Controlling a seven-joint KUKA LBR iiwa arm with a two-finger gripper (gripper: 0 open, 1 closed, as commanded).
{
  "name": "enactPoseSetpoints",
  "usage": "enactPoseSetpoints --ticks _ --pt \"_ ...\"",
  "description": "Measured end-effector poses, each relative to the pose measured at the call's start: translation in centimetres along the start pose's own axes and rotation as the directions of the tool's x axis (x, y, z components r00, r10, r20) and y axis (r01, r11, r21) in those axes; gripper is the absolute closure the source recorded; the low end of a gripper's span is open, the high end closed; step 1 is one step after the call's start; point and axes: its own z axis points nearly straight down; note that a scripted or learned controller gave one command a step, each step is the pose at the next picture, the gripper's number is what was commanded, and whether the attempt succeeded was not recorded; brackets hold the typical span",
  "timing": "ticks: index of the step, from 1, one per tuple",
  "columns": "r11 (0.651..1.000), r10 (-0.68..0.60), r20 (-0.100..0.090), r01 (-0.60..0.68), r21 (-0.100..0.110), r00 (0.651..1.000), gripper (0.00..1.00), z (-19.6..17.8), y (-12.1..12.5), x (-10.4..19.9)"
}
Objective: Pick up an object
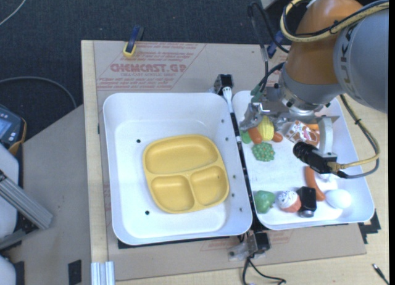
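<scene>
Toys (290,179) lie in the right bin (355,154); gripper (266,123) hangs at its far-left corner, jaw state indiscernible.

Yellow tray (183,173); white bins (117,129); orange-banded arm (321,31).

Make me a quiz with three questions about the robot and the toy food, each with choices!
1. Where is the yellow tray?
A. left bin
B. right bin
C. on the floor

2. How many sections does the tray have?
A. one
B. three
C. six

3. Where is the pincer?
A. over the tray
B. low in the right bin, at the yellow toy
C. outside both bins

Answers: 1 A, it lies in the left bin. 2 B, one long section and two small ones. 3 B, it sits among the toy food.
</scene>
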Motion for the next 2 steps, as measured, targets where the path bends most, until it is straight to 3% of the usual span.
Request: enactPoseSetpoints --ticks 2 --pt "1.000 0.000 0.000 0.000 0.009 1.000 1.00 2.0 0.4 0.3"
